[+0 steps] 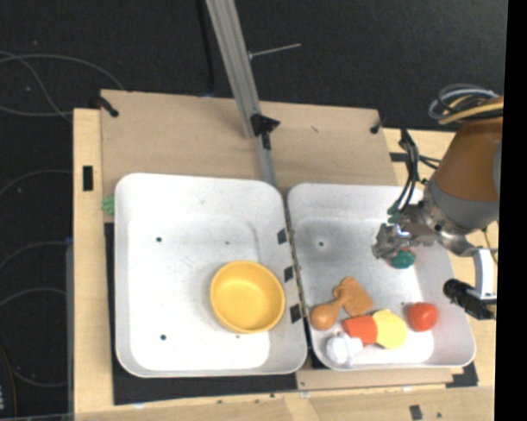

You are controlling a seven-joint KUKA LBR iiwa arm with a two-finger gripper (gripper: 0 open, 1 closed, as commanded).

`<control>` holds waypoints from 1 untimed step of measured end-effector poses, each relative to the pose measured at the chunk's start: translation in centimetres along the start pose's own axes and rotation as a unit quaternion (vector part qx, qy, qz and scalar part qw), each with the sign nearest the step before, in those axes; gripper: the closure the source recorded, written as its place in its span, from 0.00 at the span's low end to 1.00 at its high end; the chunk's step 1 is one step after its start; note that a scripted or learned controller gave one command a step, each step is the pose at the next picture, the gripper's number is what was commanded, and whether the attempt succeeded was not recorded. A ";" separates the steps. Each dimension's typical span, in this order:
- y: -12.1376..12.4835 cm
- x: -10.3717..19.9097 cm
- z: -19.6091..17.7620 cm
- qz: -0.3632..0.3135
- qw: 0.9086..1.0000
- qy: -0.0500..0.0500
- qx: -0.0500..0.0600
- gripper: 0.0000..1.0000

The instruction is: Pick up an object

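My gripper (392, 244) hangs over the right bin (332, 218), near its right wall. A small teal object (404, 260) shows just below and right of the gripper, touching or very close to it; whether it is held I cannot tell. Along that bin's front lie a brown wooden piece (345, 300), an orange-red block (360, 328), a yellow object (391, 330), a red ball (423, 316) and a white object (338, 348).
A yellow bowl (247, 296) sits in the left bin (177, 220), toward its front right. A grey metal pole (238, 66) slants down from the top to the gap between the bins. Cables lie on the dark floor at left.
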State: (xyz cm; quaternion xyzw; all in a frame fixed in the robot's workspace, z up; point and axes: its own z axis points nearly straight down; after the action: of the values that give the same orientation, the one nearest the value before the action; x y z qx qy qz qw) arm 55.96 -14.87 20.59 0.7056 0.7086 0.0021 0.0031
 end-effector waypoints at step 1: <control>0.2 -0.1 -5.4 0.000 1.000 0.000 0.000 1.00</control>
State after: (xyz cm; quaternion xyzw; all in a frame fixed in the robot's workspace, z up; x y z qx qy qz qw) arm 56.16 -14.97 26.01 0.7055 0.7087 0.0021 0.0035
